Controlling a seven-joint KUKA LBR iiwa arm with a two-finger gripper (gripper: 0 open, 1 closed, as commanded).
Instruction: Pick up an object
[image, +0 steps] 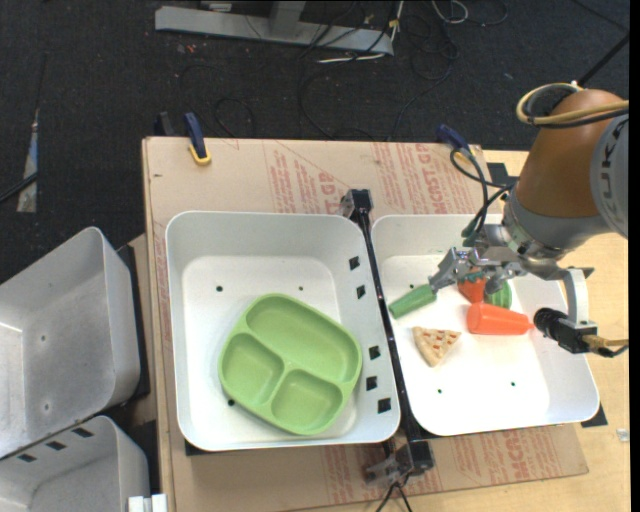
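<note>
Nearest the camera, at the front of the left white plastic bin (190, 330), lies a pale green plastic tray with three compartments (290, 362), flat and turned at an angle. Across the black divider, in the right white plastic bin (560, 400), a small tan wedge shaped like a pizza slice (437, 345) lies toward the front, apart from the rest. Just behind it and to the right rests an orange plastic carrot-like cone (497, 319) on its side. Close behind the cone are a small red piece (472, 291) and a green rounded piece (499, 295), side by side and touching or nearly so. A long green stick-shaped piece (411, 300) lies tilted near the divider, its upper end reaching under my gripper (462, 272). My metal tip hangs low over that cluster, above the red piece and the end of the green stick; I cannot tell how my fingers stand, nor whether anything sits between them. Behind, my grey arm with its orange band (572, 150) comes in from the right over the brown cardboard-covered surface (290, 170) that carries both bins.
</note>
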